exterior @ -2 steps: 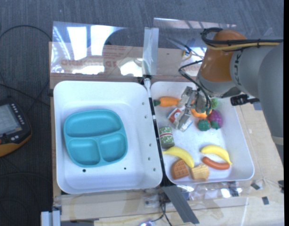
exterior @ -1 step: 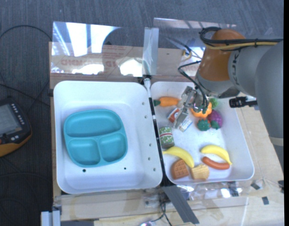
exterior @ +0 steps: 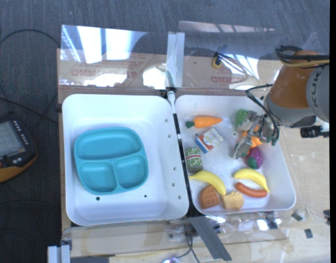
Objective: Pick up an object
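While the grey arm with its orange band (exterior: pixel 293 89) reaches in from 3 o'clock, its two-finger gripper (exterior: pixel 245 144) hangs low over the right-hand shallow white bin (exterior: pixel 285 171), its metal fingers pointing toward 7 o'clock; whether they are spread or pressed together cannot be told, and no object is seen between them. Candidate objects for picking all lie in this right bin. At 12 o'clock of the bin rests an orange toy carrot with a green top (exterior: pixel 205 121), with a green leafy toy vegetable (exterior: pixel 243 116) just beside the gripper at 1 o'clock. Near the centre lies a small white carton with a red and blue label (exterior: pixel 212 138), and toward 9 o'clock a small green-labelled can (exterior: pixel 193 159). A purple round toy fruit (exterior: pixel 255 157) sits just beside the fingertips at 4 o'clock of them, with a small orange piece (exterior: pixel 254 141) close against the gripper. Along 6 o'clock lie a yellow toy banana (exterior: pixel 209 179), a brown waffle-patterned piece (exterior: pixel 209 196) and a tan toy bread piece (exterior: pixel 232 200); at 5 o'clock a second yellow banana (exterior: pixel 251 175) lies touching a red toy sausage (exterior: pixel 252 189). Across the divider, the left-hand white bin (exterior: pixel 151 108) holds a teal three-compartment plastic tray (exterior: pixel 110 159).
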